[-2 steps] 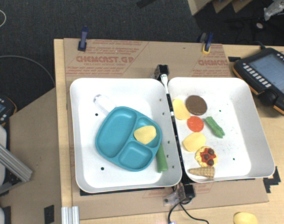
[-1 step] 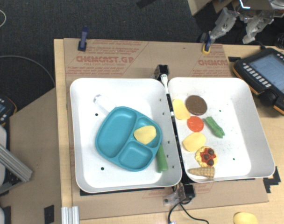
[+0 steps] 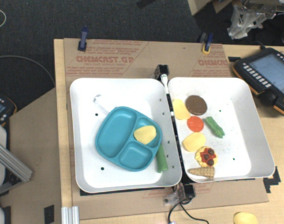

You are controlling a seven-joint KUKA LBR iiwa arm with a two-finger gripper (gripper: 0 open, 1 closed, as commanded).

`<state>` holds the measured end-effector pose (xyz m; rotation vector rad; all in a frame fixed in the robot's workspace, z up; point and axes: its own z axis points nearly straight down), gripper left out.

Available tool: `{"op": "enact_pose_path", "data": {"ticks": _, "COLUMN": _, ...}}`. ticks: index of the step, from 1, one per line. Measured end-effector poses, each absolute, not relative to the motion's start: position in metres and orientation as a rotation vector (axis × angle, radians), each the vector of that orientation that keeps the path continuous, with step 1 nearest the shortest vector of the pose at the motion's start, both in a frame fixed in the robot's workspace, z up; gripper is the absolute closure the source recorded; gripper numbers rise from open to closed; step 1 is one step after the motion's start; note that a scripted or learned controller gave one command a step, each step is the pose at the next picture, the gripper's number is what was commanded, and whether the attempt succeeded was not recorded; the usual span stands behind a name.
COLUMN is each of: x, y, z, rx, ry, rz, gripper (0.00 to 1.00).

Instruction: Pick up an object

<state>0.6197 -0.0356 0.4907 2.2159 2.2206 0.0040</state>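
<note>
- Gripper [image 3: 244, 20] is at the top right, well apart from both bins, above the dark floor; it is blurred metal there, so I cannot tell how far open it is, and nothing is seen in it.
- Red writing on the brown board [image 3: 132, 55] behind the bins reads about "CHEMCAST GP"; smaller lines are too small to read.
- Left bin [image 3: 86, 125] bears a blue divided plate [image 3: 125, 139] with a yellow piece [image 3: 145, 134] in one compartment; a green stick [image 3: 160, 158] lies just beside the plate.
- Right bin [image 3: 240, 125] holds the toy foods: brown disc [image 3: 196, 105], yellow piece [image 3: 181, 109], red disc [image 3: 195, 123], green pod [image 3: 215, 127], yellow oval [image 3: 194, 142], small pizza [image 3: 206, 157], cone [image 3: 202, 172].
</note>
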Motion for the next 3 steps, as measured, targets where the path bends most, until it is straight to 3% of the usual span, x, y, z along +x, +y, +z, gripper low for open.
{"op": "enact_pose_path", "data": {"ticks": 1, "x": 0.624, "y": -0.010, "z": 0.368, "rx": 2.226, "ry": 2.231, "rz": -0.014, "gripper": 1.00}}
{"op": "enact_pose_path", "data": {"ticks": 2, "x": 0.538, "y": 0.052, "z": 0.492, "rx": 2.205, "ry": 2.226, "rz": 0.024, "gripper": 1.00}}
{"op": "enact_pose_path", "data": {"ticks": 3, "x": 0.502, "y": 0.050, "z": 0.371, "rx": 2.230, "ry": 2.227, "rz": -0.018, "gripper": 1.00}}
